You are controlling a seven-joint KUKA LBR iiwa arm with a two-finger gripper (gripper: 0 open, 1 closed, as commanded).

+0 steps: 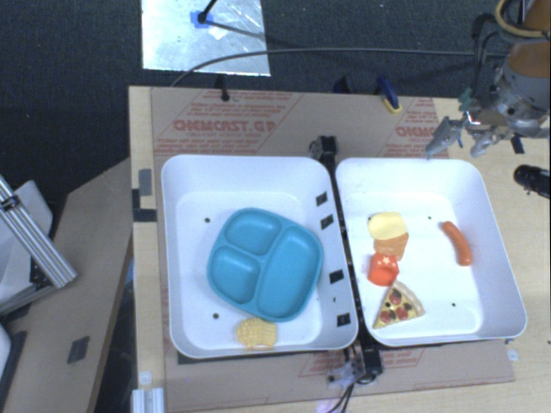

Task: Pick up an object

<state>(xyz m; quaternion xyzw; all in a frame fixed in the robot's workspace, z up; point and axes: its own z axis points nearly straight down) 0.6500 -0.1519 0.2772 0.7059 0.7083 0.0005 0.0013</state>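
Note:
My gripper (461, 137) hangs above the far edge of the right bin (498, 256), near its back right corner, fingers spread apart with nothing between them. Below it in that bin lie an orange sausage (457, 242) toward the right, a yellow-and-orange burger-like piece (388, 232) near the left wall, a small red piece (383, 270) just under it, and a pizza slice (399, 306) at the front. The left bin (185, 231) holds a blue divided plate (263, 264) and a yellow cookie-like piece (256, 332) by the front wall.
The two bins meet at a central ridge with black clips (331, 222). A silver sheet (205, 24) lies on the dark floor behind the bench. An aluminium rail (34, 243) stands at the far left. Cardboard (232, 123) covers the bench under the bins.

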